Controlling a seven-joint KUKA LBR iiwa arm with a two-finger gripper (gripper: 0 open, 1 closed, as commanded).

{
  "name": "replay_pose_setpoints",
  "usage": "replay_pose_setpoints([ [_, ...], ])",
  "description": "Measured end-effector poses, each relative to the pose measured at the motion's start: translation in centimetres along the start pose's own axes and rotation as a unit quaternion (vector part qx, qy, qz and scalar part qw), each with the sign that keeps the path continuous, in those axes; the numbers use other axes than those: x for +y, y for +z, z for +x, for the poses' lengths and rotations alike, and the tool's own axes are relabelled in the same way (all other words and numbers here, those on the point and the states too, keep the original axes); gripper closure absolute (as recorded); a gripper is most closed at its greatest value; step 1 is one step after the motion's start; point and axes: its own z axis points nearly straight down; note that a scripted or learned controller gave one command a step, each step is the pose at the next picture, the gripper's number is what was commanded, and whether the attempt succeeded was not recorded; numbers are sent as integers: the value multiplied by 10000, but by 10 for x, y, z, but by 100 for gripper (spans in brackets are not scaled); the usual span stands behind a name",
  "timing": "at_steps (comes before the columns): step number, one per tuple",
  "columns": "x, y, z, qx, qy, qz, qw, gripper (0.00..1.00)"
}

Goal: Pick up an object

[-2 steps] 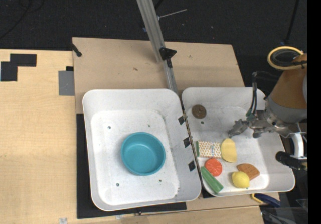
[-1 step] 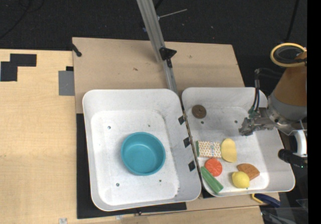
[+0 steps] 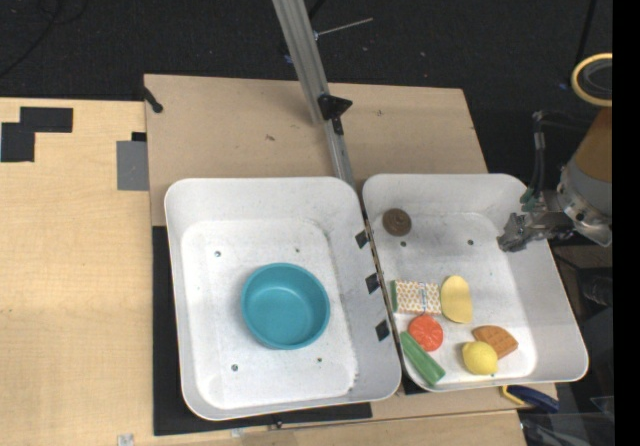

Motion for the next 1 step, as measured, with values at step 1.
replay_pose_setpoints([
  [1, 5, -43, -3, 1, -3, 2, 10000, 100],
])
